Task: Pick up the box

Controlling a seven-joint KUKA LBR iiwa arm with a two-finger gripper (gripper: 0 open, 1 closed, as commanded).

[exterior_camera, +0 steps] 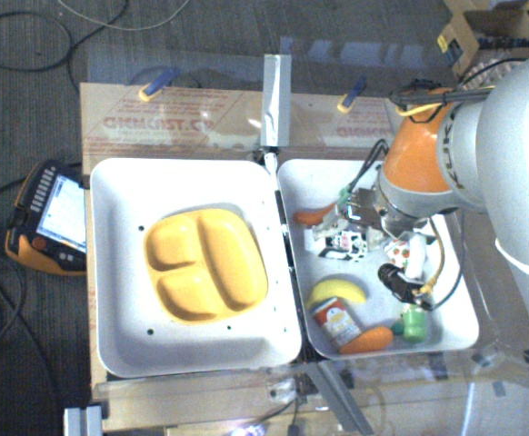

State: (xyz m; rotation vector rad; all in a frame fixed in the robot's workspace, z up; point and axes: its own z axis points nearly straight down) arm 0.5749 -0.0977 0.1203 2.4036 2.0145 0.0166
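Surface [94, 352]: two white bins side by side on it, a thin strip of it bare along the left edge.
Carrot [370, 339]: orange, lying along the near wall of the right bin [469, 330], its blunt end touching the box.
Green piece [413, 325]: small, just right of the carrot, close to the bin's near right corner.
Box [334, 321]: red with a pale label, lying tilted in the near part of the right bin, between the carrot and the yellow fruit, well apart from the claw.
Yellow fruit [337, 291]: curved, lying just behind the box and touching its far end.
Left bin [110, 243]: holds a yellow tray [205, 262] with three compartments, set flat and slightly turned, near the middle.
Black-and-white toy [344, 242]: cow-patched, in the middle of the right bin, right under the claw; touching or apart cannot be told.
Claw [353, 218]: low over the far half of the right bin – spread or pressed together cannot be told from this angle.
Red-orange sausage [312, 214]: lying near the right bin's left wall, just left of the claw.
Arm [487, 143]: grey, reaching in from the right, orange band [417, 157] above the wrist.
Handheld pendant [51, 216]: orange and black with a lit screen, on the floor left of the left bin.
Cardboard sheet [174, 125]: printed, lying flat behind both bins – a blue clip [155, 84] on its far edge.
Cable [119, 7]: thin, looped on the dark floor beyond.
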